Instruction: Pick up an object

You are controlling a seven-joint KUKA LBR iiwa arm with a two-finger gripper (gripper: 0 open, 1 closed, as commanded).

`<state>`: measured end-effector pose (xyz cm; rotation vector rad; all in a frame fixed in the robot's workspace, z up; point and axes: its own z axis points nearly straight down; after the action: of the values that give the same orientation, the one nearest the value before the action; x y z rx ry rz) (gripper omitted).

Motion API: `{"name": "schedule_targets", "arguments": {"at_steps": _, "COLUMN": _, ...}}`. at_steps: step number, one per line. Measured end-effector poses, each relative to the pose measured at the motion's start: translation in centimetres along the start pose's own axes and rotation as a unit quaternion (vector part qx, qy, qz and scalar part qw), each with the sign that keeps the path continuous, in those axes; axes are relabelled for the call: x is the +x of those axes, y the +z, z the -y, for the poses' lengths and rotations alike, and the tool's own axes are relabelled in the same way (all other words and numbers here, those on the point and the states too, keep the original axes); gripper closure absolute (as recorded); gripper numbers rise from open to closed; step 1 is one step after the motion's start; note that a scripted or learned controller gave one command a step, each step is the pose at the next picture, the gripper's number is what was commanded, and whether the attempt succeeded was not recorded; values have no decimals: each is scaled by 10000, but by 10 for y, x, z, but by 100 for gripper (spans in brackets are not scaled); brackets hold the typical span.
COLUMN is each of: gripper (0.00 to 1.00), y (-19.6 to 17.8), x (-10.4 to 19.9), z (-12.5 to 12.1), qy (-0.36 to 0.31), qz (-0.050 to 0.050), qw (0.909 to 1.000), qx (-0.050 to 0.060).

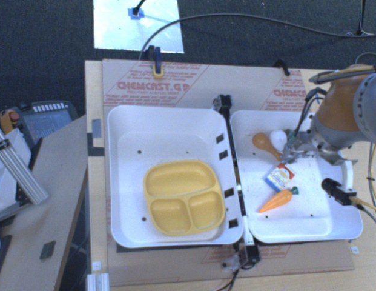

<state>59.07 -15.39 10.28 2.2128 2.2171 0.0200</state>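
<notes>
In the right bin (309, 226) lie a small blue, red and white packet (280, 177), an orange toy carrot (276, 201) with a green top, a brown spoon-like piece (263, 142) and a white rounded object (278, 139). My gripper (289, 154) hangs low over the bin's upper middle, just above the packet's top edge and right of the white object. The wrist hides its tips, and nothing shows held in it.
The left bin (130, 132) holds a yellow divided plate (183, 196). A black ridge with clips (230, 162) separates the two bins. The grey arm (348, 111) with a black fitting (336, 190) overhangs the right bin's right side.
</notes>
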Motion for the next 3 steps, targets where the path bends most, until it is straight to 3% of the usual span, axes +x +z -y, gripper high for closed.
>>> {"name": "schedule_targets", "arguments": {"at_steps": 2, "gripper": 100, "y": -111, "x": 2, "z": -18, "qy": -18, "qz": 21, "qw": 10000, "qx": 46}}
{"name": "schedule_targets", "arguments": {"at_steps": 3, "gripper": 100, "y": -158, "x": 8, "z": -14, "qy": -18, "qz": 19, "qw": 10000, "qx": 48}}
